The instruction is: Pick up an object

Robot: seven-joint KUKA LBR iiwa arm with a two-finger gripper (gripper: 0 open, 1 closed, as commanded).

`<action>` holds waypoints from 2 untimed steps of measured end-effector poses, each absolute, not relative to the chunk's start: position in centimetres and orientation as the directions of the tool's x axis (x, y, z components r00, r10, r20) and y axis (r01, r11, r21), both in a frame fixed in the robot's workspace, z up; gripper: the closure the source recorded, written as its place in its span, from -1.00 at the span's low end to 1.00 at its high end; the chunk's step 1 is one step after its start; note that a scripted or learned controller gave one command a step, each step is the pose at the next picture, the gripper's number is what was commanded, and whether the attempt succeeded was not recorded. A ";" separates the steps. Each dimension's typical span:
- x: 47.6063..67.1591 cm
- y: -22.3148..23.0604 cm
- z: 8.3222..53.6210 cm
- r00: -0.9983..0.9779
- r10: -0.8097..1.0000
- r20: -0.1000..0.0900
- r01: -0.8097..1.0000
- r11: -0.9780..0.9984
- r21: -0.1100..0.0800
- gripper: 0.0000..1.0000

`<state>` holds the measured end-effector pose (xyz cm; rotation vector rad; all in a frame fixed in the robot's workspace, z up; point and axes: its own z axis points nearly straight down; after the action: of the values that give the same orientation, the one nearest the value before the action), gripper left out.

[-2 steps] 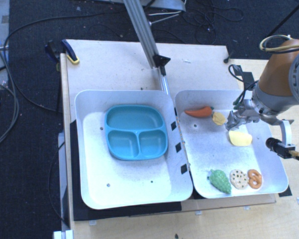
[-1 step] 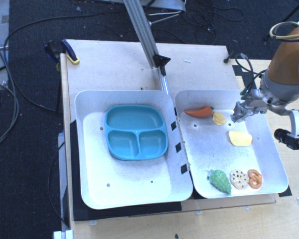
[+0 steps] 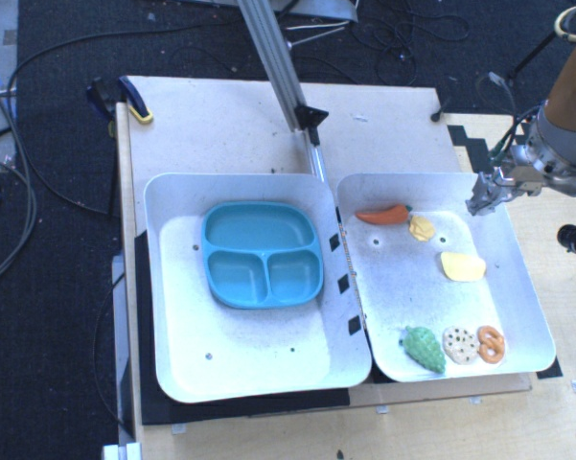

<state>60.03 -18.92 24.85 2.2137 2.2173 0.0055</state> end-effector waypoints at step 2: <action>60.7 -14.1 25.8 -0.007 1.000 0.001 1.000 0.007 0.000 1.00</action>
<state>60.69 -14.09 25.77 2.2138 2.2300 0.0019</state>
